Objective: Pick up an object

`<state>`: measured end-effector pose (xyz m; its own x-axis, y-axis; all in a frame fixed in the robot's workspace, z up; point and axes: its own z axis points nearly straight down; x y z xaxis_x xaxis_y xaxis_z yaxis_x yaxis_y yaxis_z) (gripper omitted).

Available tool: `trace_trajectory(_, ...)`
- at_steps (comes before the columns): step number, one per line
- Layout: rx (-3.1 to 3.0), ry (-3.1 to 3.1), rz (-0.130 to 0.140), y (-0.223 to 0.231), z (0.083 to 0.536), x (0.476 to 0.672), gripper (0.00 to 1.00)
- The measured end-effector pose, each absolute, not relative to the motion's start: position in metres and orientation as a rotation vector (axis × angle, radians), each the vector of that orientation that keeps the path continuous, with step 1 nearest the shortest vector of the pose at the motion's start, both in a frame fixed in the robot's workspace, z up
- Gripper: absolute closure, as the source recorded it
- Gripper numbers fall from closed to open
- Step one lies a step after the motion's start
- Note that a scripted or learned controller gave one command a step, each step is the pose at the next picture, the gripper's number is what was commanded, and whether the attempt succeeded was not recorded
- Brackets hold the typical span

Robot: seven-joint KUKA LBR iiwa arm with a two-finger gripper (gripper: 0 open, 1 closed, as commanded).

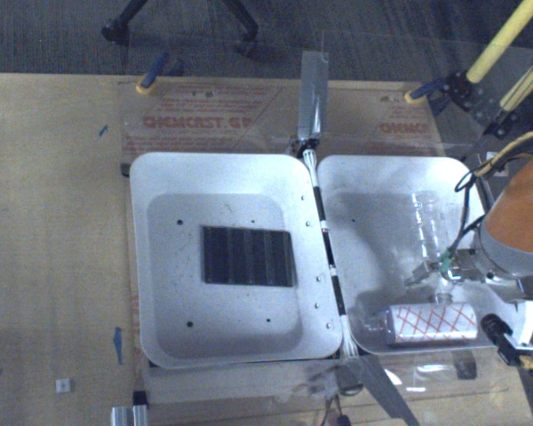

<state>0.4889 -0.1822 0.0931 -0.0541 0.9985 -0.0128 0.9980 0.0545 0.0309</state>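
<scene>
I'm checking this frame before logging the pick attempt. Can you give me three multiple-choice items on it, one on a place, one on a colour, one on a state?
1. Where does the dark ribbed panel lie?
A. In the left bin
B. In the right bin
C. On the bench outside both bins

2. What colour is the lattice pattern on the box in the right bin?
A. Blue
B. Red
C. Green

3. How does the clear plastic bottle sit?
A. Standing upright
B. Lying on its side
C. Hanging above the bin

Answers:
1. A, the panel rests flat on the left bin's floor.
2. B, red crossing lines show on the white box.
3. B, its body stretches along the right bin's floor, beside the gripper.
</scene>
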Motion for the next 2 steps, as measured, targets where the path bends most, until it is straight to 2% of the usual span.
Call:
trace_trajectory(1,2.135,2.246,0.029,-0.184,0.108,0.492,1.00)
trace_trajectory(2,2.053,2.378,0.000,-0.131,0.173,0.545,1.00)
